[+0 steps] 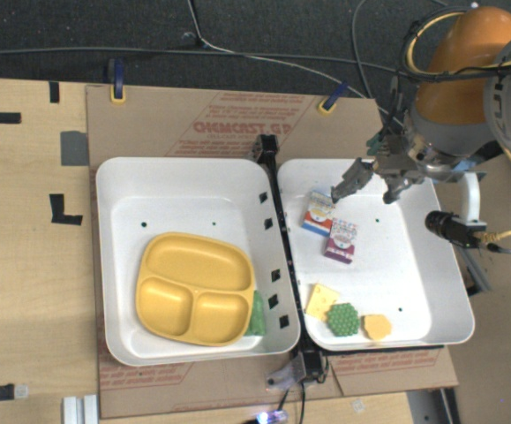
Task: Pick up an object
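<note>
With tool (pixel 365 186) spread wide and clamped on nothing above right bin (pixel 432 263), just up-right of the small carton (pixel 319 215): lower straight, straddle carton's narrow sides, clear of purple box (pixel 340 241), then close.

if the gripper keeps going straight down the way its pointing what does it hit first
Probably the bare floor of the right bin. The gripper hangs open over it, one finger near the small blue and white box, which it might clip. Height is hard to judge from this slanted view.
</note>
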You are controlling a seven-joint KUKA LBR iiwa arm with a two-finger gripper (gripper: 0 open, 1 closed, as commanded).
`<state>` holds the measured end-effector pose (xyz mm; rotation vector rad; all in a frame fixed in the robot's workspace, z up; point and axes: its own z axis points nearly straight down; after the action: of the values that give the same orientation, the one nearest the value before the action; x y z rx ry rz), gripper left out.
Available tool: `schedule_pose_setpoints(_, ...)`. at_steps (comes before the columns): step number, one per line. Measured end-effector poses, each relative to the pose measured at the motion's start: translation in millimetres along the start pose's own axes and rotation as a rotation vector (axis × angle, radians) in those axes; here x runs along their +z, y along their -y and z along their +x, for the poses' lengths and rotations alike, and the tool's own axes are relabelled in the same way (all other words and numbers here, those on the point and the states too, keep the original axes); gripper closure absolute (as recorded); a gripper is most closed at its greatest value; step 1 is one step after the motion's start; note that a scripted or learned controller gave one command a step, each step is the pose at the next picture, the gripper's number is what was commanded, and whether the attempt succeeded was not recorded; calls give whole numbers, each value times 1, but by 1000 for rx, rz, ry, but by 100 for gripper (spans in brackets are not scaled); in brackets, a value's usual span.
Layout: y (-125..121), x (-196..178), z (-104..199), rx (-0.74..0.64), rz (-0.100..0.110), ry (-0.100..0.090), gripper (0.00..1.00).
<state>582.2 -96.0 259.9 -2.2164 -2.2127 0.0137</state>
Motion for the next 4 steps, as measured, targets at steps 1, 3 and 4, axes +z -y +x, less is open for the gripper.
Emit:
schedule_pose_setpoints(1,-2,-6,0,-3,-12,1,0)
schedule_pose_setpoints(3,-6,104,0,-2,-6,1,0)
schedule_pose_setpoints(4,-1,149,-3,-2,-8,1,0)
